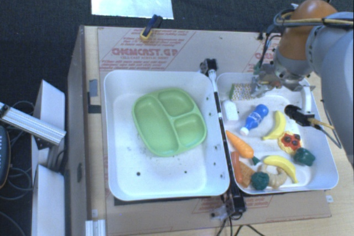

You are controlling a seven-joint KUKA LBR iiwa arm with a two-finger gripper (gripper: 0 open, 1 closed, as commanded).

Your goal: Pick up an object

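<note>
Arm in from right — claw point(264, 85) pointing down, low

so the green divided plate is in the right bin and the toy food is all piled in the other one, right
Not quite. The camera view shows the green divided plate in the left bin, not the right. The toy food, such as the bananas and carrot, lies in the right bin.
</note>
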